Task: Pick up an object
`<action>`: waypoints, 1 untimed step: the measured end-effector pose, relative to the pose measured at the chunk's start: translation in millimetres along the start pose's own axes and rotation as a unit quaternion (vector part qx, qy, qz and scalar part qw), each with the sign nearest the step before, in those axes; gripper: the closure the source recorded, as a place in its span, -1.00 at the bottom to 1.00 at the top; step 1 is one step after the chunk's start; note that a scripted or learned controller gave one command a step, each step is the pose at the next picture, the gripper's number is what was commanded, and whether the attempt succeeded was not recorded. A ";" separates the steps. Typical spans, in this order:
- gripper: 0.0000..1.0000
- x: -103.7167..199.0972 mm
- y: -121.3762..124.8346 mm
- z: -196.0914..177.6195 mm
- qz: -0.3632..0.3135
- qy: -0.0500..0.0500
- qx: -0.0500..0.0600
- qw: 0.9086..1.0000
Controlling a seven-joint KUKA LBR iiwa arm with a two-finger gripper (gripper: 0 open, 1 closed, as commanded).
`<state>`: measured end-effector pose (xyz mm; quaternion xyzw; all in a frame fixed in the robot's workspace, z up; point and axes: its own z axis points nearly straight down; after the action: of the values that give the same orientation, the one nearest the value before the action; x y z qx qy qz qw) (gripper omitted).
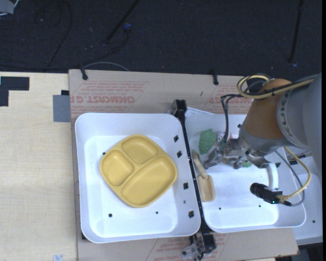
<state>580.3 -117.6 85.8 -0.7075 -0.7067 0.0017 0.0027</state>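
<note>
Grey and rising closest to the lens, the robot arm (293, 116) with its orange band enters from the right and bends down over the right bin. Under it lies the flat cardboard sheet (152, 91) with red print, which carries both bins. On the left stands the shallow white plastic bin (92, 200), and inside it, about in the middle, rests a yellow plastic plate (139, 170) with three compartments, turned at an angle. The right white bin (244, 211) touches the left one along the black divider. The gripper (217, 155) hangs low in the upper left part of this bin, just beside a small green bumpy object (207, 140). Whether its fingers are spread or closed, I cannot tell. A tan wooden spatula-like piece (205, 182) lies near the divider, below the gripper.
</note>
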 end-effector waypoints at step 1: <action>1.00 -0.7 0.4 -11.8 0.001 0.000 -0.001 1.000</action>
<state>580.7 -118.3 97.7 -0.7084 -0.7058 0.0014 0.0022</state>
